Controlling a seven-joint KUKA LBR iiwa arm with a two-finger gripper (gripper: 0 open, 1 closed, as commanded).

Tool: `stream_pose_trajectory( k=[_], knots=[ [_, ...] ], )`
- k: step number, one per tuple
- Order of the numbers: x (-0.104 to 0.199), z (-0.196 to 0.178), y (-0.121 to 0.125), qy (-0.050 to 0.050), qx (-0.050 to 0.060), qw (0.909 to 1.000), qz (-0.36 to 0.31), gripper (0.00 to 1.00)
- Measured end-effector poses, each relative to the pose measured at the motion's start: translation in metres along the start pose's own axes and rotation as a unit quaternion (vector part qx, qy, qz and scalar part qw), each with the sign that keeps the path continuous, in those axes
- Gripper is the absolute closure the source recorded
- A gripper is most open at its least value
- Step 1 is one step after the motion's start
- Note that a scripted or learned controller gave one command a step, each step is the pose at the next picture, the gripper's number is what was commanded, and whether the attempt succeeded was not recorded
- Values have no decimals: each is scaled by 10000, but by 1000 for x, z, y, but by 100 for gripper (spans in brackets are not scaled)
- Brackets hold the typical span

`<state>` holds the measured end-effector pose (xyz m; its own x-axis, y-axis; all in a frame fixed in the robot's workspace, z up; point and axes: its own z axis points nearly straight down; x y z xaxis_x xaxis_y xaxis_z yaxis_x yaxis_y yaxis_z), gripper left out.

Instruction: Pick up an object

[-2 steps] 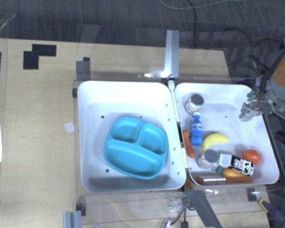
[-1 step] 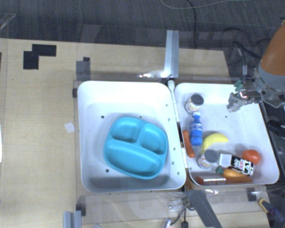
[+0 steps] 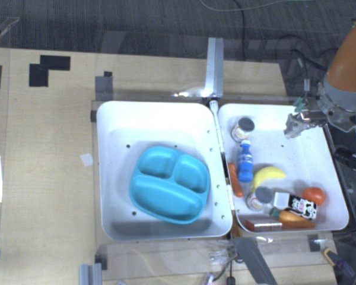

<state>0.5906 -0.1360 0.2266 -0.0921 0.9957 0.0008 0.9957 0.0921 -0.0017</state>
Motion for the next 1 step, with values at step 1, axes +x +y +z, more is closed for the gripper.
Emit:
stream_pose_trajectory(
  k=[1],
  knots=[
    [73, -20, 70, -3, -5, 9998, -176, 100]
  ],
)
